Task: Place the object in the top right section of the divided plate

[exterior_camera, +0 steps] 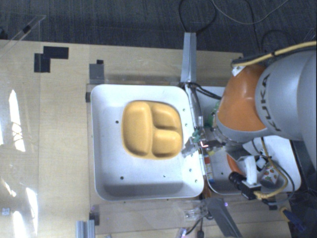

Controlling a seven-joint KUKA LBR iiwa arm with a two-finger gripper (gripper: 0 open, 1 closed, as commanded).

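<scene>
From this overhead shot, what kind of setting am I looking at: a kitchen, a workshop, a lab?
Most likely a robotics lab bench, not a kitchen: a KUKA arm leans over shallow white bins, loose cables trail on dark carpet, and the yellow divided plate looks like a test prop.

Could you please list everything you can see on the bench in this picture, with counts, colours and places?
Divided plate: one, yellow, three sections, lying in the left bin.
Bins: two, white, side by side; left bin holds the plate, right bin is mostly covered by the arm.
Bench: one, pale wood, under the bins.
Black marks: two, upper left of the bench.
Cables: several, black, on the dark floor above.
Arm: one, grey with orange band, over the right bin.
Gripper: one, at the left bin's right rim.
</scene>
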